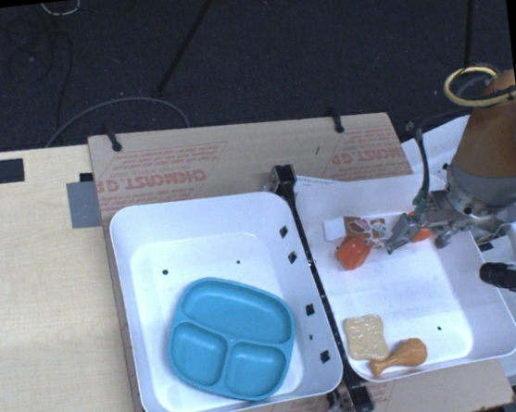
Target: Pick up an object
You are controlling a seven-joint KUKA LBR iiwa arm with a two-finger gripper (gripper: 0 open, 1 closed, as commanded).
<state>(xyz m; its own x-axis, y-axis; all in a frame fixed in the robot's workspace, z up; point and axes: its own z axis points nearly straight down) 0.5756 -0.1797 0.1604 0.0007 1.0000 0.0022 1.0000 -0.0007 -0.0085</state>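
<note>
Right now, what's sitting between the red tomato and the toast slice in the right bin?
Nothing: in the camera view, bare white floor of the right bin separates the red tomato from the toast slice.

A red tomato-like toy lies in the right bin's upper part. A pale bread slice and tan drumstick touch near its front.

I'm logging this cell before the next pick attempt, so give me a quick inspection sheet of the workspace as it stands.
Surface: cardboard sheet under two white bins on a pale wood bench.
Job's things: right bin holds a red tomato-like item, a printed packet, a beige slice and an orange drumstick shape.
Clutter: blue divided tray in the left bin.
Grippers: gripper low over the right bin, beside the tomato; finger state unclear.
Cables: black leads behind the bench.
Surroundings: dark floor.
</note>
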